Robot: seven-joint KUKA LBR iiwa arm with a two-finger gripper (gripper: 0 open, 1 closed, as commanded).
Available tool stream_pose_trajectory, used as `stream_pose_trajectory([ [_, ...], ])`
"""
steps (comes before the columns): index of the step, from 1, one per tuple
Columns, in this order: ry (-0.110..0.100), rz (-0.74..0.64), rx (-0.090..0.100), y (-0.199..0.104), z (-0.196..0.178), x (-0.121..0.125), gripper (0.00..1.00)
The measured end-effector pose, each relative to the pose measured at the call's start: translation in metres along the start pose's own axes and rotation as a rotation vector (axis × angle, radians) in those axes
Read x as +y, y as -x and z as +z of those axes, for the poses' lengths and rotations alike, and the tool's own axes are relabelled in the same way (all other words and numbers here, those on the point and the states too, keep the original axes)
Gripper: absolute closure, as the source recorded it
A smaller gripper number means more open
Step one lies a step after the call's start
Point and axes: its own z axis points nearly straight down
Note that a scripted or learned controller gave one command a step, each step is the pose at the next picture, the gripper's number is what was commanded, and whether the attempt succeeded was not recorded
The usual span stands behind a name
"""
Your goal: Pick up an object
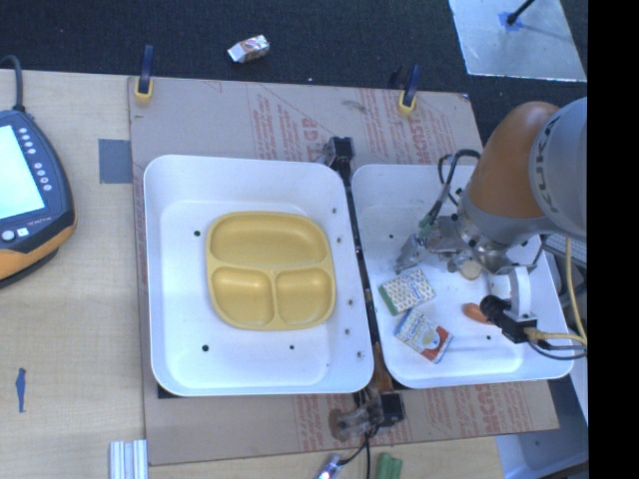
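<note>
From the camera above the bench, I am reaching in from the right, my grey arm (pixel 559 158) with its orange band bending down over the right bin (pixel 384 193). My gripper (pixel 439 242) is hanging low inside that bin, near its middle, but the wrist is covering most of it and I cannot tell whether it is released or clenched on anything.

Just below and left of my gripper, a small green-and-white checked packet (pixel 407 290) is lying flat on the bin floor. Beside it, closer to the front wall, a blue and white packet (pixel 423 334) with a red patch is lying tilted. To the right, an orange piece (pixel 473 311) is sitting next to a black part of my tooling.

The left bin (pixel 165 267) is holding a yellow divided tray (pixel 270 267), sitting flat near the middle with three compartments facing up.

Both bins are resting on a cardboard sheet (pixel 260 118). A tablet controller (pixel 30 193) is lying on the wooden bench at the far left, and a crumpled wrapper (pixel 249 49) is lying on the dark floor beyond.
</note>
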Motion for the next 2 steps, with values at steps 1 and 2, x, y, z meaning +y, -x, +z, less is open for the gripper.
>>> stream_pose_trajectory([
  [1, 0.007, 0.004, 0.003, 0.018, 0.009, 0.046, 0.0],
  [2, 0.006, 0.006, 0.003, 0.068, 0.009, 0.09, 0.0],
])
